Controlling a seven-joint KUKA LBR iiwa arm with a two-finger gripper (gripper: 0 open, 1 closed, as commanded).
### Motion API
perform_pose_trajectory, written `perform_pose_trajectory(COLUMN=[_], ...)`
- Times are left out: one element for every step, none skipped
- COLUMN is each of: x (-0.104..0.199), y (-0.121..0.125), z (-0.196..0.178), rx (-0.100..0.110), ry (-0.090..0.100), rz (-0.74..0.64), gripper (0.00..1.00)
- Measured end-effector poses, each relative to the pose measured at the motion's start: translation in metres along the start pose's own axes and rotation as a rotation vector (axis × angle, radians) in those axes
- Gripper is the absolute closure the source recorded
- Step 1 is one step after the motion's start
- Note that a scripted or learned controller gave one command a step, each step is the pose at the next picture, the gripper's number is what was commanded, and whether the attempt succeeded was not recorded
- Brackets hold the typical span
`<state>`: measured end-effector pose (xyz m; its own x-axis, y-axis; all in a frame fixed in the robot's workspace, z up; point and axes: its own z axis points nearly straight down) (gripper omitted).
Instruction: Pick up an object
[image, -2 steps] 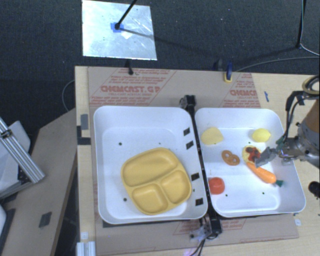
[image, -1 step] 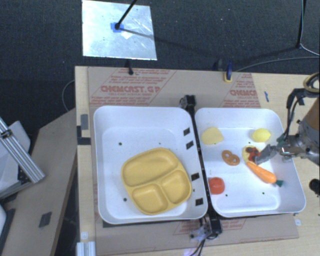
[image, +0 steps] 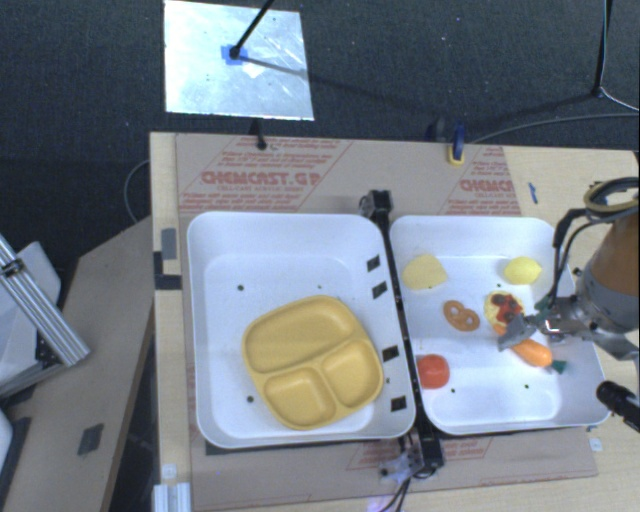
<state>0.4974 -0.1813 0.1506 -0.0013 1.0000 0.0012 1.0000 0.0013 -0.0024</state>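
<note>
Gripper (image: 522, 337) sits low in the right bin (image: 480, 405), at about 3 o'clock of it, arm coming in from the right edge. Can't tell its state from this angle. Orange carrot-shaped piece (image: 533, 352) lies right at the tip, touching or just under it; not visibly clamped. Small multicoloured item (image: 502, 306) just beside at 11 o'clock of the gripper. Pretzel (image: 461, 316) near bin centre, yellow lemon (image: 523, 270) at 1 o'clock, pale yellow wedge (image: 424, 271) at 11, red tomato (image: 433, 371) at 8. Left bin (image: 220, 290) carries a yellow divided tray (image: 312, 360).
</note>
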Motion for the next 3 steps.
perform_pose_trajectory(x=[0.0,-0.002,-0.004], y=[0.0,0.007,0.009], z=[0.055,0.056,0.044], rx=[-0.014,-0.024,-0.034], ry=[-0.005,-0.009,-0.016], rz=[0.0,0.001,0.0], gripper=[0.0,0.0,1.0])
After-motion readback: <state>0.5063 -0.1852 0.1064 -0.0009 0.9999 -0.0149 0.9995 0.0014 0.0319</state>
